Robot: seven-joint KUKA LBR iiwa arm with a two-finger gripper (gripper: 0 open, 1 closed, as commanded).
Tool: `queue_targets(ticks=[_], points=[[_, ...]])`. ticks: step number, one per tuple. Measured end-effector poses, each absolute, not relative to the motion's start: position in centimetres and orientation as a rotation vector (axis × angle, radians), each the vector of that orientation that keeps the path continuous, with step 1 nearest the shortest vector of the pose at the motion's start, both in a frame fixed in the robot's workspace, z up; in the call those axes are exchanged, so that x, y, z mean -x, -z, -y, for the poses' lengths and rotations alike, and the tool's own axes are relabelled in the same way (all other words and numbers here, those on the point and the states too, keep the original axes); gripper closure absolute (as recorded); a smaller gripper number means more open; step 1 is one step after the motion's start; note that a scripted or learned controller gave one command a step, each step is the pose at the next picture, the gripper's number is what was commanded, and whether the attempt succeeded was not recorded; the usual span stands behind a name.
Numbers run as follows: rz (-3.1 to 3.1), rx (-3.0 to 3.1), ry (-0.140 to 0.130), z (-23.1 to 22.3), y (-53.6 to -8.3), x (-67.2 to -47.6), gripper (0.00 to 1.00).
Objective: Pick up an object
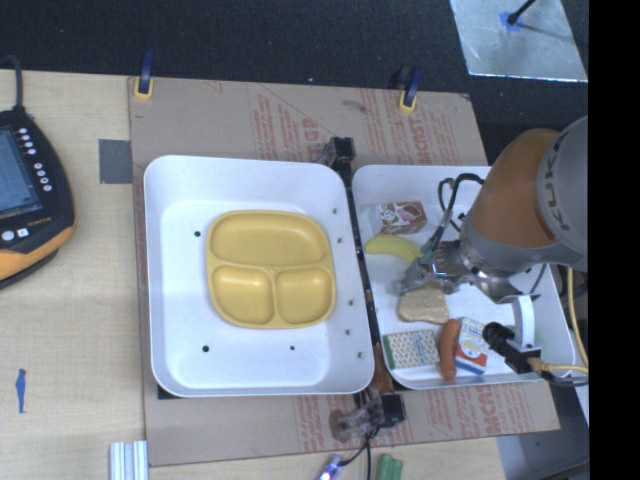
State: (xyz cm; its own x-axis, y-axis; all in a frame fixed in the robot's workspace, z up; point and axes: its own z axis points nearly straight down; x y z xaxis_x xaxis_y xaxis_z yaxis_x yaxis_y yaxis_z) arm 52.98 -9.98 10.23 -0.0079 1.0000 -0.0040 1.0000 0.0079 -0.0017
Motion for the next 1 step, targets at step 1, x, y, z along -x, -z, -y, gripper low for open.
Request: queue_targets(ticks=[1], points=[[-2.227, -2.218, 0.000, 3.22, -19.24, -59.56, 1.00]])
